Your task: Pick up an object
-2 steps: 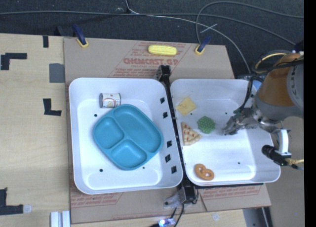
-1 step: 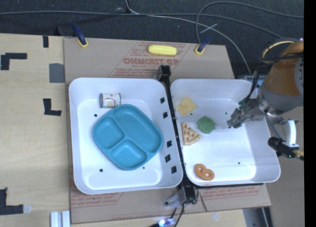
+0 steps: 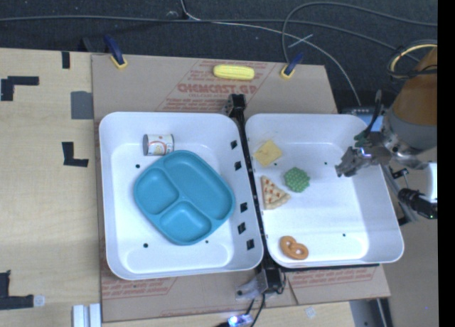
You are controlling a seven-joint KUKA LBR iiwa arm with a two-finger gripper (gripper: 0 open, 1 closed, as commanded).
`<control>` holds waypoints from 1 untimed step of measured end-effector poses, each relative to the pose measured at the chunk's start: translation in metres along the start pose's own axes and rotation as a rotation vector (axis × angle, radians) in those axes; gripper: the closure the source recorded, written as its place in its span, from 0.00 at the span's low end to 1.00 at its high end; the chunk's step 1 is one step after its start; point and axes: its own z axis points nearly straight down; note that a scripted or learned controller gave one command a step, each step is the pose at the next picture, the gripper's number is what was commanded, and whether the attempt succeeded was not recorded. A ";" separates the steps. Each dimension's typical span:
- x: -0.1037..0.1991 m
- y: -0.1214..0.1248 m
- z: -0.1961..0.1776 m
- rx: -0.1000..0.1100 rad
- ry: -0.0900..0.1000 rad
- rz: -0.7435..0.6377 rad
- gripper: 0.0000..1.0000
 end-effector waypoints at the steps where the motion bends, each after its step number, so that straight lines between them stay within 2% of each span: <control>1: 0.004 0.010 -0.050 -0.002 -0.001 -0.001 1.00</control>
